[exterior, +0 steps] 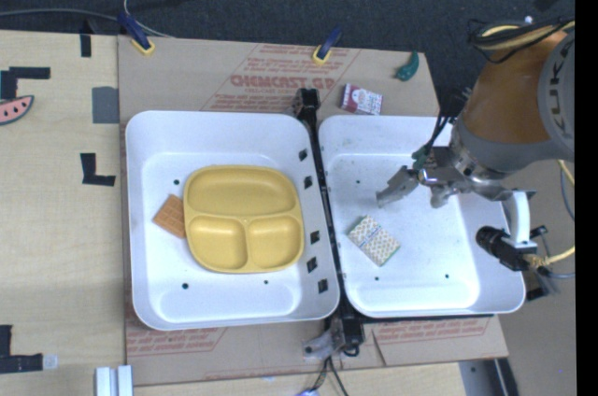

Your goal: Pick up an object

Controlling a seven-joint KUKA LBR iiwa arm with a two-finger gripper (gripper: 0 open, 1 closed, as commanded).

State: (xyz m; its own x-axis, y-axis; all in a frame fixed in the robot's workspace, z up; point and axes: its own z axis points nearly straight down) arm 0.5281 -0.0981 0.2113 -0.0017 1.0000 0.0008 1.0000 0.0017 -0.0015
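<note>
gripper: the two-finger gripper (416, 186) is hanging over the right bin (486, 291), upper middle part, with the arm coming in from the right. fingers look spread apart with nothing between them, so it's carrying nothing

target: my guess for the pick is the small patterned packet (375, 240), lying flat on the floor of the right bin

key relation: packet sits below and a bit left of the fingertips in the camera view, near but not touching. so the move would be a short shift toward the front-left of the bin and then down

packet axis: long side runs on a diagonal, upper-left to lower-right, so I'd say the wrist wants to close across the short side

right bin contents: just the packet as far as I can see, plus some dark specks on the floor

left bin: the left bin (149, 291) holds a yellow divided plate (245, 219) with a brown flat piece (170, 216) poking out from under its left edge

outside the bins: a small red and white pack (360, 99) lies on the cardboard just behind the right bin, well apart from the gripper
</note>
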